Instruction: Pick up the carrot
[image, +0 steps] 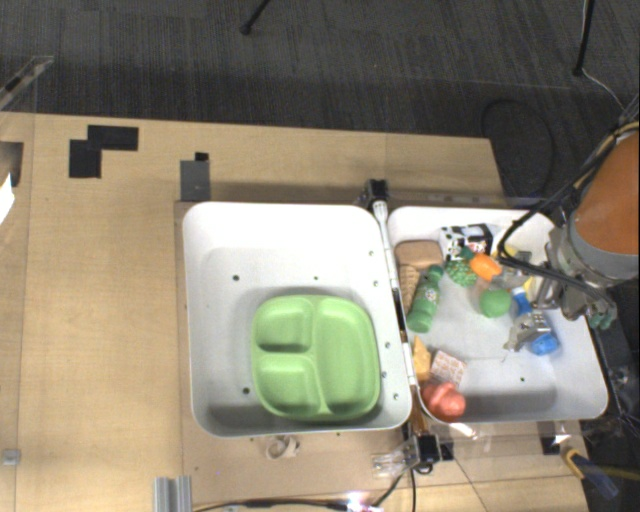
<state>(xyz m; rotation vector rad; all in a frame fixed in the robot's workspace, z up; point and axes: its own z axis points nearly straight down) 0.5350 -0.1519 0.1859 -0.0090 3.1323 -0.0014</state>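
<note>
The gripper (527, 333) is seen low in the right bin (585, 395), beside a blue item (543, 345); whether it is spread or closed cannot be told. The carrot (484, 266), small and orange with a green top, lies apart from it toward the bin's far side, crowded by a green ball (494, 302) and a green bottle (424, 298). It is judged a light, stiff, smooth toy, best taken across its orange middle.
</note>
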